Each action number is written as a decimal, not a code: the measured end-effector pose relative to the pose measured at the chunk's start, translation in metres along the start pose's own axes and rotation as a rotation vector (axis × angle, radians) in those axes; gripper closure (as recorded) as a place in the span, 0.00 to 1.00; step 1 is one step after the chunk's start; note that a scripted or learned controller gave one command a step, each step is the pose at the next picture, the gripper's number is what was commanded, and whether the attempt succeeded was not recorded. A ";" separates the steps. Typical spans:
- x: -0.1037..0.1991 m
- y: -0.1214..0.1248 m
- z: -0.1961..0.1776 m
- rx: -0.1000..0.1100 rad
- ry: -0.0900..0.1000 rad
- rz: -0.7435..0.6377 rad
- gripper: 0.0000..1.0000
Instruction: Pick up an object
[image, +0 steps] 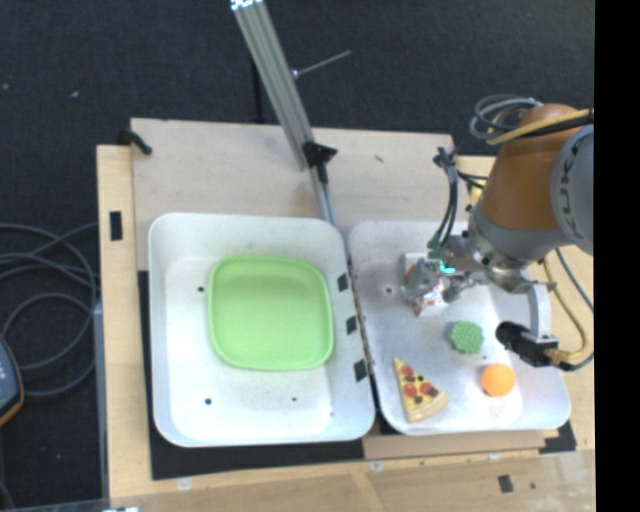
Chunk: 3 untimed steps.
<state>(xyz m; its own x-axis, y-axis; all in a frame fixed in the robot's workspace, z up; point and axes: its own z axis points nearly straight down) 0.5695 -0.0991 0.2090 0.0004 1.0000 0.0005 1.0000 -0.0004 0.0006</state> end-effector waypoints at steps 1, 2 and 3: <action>0.000 0.000 0.000 0.000 0.000 0.000 0.00; 0.000 -0.009 0.046 0.004 -0.001 0.000 0.00; 0.003 -0.012 0.108 0.005 0.000 0.000 0.00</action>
<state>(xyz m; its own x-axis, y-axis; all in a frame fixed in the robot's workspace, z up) 0.5580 -0.0958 0.1009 0.0005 1.0000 0.0001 1.0000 -0.0005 -0.0045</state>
